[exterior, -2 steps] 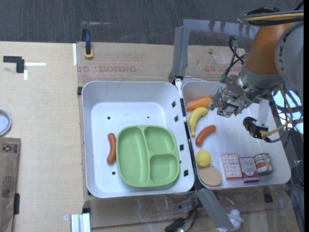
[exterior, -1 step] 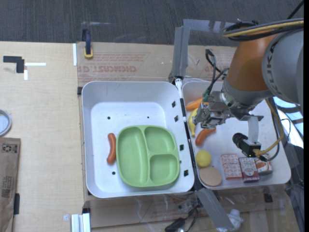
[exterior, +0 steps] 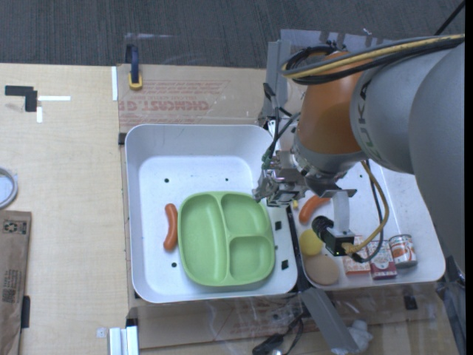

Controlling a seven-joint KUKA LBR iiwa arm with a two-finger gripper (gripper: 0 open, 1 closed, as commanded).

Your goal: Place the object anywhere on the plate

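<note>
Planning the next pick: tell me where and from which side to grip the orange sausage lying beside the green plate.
Grip the orange sausage at its middle, coming straight down, fingers closing across its narrow width. It lies flat and lengthwise between the green divided plate and the white bin's wall, with a bare gap each side.

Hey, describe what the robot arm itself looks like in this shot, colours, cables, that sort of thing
The arm is a thick, rounded grey casing with a glossy orange band above the wrist. Black and yellow cables run along its top, and more thin cables loop down beside the wrist. The gripper at the end is small, dark metal hardware with exposed wiring.
</note>
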